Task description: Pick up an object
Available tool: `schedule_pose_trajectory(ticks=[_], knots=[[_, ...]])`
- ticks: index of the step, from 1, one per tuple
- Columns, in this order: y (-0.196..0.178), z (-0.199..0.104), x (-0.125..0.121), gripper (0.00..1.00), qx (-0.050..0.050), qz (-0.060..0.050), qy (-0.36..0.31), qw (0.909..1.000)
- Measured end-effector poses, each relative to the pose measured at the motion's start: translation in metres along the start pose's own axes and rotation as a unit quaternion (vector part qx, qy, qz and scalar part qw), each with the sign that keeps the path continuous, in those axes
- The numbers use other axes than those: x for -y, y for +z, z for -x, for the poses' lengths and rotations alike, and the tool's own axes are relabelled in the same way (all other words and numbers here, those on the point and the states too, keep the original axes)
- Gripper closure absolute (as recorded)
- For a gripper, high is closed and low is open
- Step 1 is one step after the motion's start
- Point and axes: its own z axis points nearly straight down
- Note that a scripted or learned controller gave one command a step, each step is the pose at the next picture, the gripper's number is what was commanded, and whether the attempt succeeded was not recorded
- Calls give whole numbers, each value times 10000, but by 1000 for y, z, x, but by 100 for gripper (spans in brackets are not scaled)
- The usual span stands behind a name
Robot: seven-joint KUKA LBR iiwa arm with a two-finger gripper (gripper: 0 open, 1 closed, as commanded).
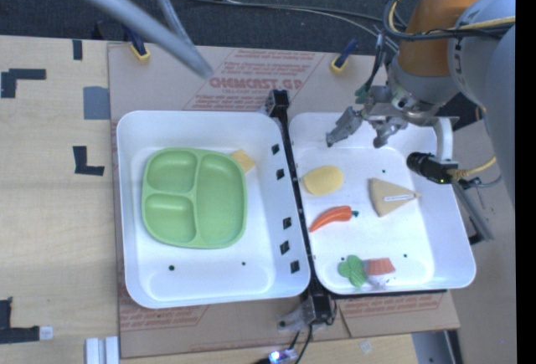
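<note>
While a yellow potato-shaped piece (323, 180), orange carrot (332, 217), tan wedge (391, 197) and green-and-red toy (365, 269) lie in the right bin (444, 258), the gripper (365, 130) hangs above, jaws spread, empty; a yellow scrap (243, 159) hides behind the green tray (194, 197).

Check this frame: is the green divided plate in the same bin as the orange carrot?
No, the green divided plate lies in the left bin, while the orange carrot lies in the right bin.

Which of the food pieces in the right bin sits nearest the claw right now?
The yellow oval piece, at the bin's upper left, just below the open claw. The wedge, carrot and green-and-red pieces all lie further down.
</note>
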Motion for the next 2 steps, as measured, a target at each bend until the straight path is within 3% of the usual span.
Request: schedule_pose_trajectory(ticks=[1,2], knots=[[-9,0,-3,0,5,71,-14,10000],[36,-3,-7,0,8,52,-20,10000]])
